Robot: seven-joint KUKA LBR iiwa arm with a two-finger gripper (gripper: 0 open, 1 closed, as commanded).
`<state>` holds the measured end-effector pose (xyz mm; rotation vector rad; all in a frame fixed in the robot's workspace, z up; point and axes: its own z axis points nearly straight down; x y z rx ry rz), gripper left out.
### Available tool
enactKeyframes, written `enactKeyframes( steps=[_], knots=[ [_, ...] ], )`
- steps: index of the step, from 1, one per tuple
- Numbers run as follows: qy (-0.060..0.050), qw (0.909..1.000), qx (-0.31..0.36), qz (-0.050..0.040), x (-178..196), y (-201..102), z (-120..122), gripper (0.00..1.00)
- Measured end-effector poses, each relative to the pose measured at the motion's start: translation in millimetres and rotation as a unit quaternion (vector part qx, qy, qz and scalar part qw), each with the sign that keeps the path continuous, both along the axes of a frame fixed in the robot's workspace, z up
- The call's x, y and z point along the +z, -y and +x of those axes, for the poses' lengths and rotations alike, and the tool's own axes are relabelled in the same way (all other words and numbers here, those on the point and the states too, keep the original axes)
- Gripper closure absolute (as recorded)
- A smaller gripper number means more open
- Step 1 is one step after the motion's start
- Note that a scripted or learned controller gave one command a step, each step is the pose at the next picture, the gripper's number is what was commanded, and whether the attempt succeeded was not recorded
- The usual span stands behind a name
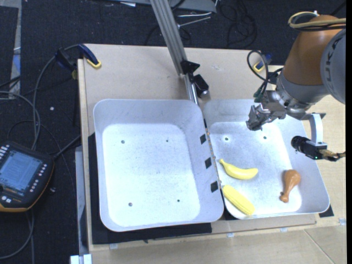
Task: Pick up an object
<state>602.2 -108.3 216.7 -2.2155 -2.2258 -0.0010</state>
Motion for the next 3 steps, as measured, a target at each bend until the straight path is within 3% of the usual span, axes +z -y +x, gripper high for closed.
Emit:
enactKeyframes(
  steps=[1, 3],
  knots=[
    [0.001, 1.0, 0.0, -0.0002, 7, -42, 15, 1.0],
    [0.001, 1.0, 0.0, 0.0, 26, -153, 35, 1.0]
  ],
)
